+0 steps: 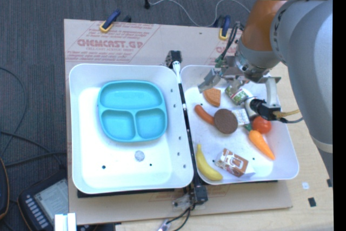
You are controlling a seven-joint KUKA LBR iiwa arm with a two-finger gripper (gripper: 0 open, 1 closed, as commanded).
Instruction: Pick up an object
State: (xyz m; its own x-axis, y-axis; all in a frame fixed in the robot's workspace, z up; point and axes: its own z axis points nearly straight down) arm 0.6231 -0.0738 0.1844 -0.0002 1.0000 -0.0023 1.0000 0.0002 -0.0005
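Note:
The right bin (281, 170) holds an orange wedge (213, 97), a green-and-white can (238, 96), a red sausage (204, 114), a brown round patty (225, 121), a tomato (262, 125), a carrot (261, 144), a banana (206, 164) and a small printed carton (233, 163). My gripper (223, 83) hangs over the bin's far end, just above the wedge and the can. Its fingers are spread, one silver fingertip (207, 84) reaching left of the wedge. It is open, and nothing sits between the fingers.
The left bin (86, 170) bears a blue divided plate (131, 111) and a small grey disc (139, 156). A black clamp (174, 57) sits where the two bins meet at the back. Blue-and-yellow clips (110, 20) hold the board's far edge.

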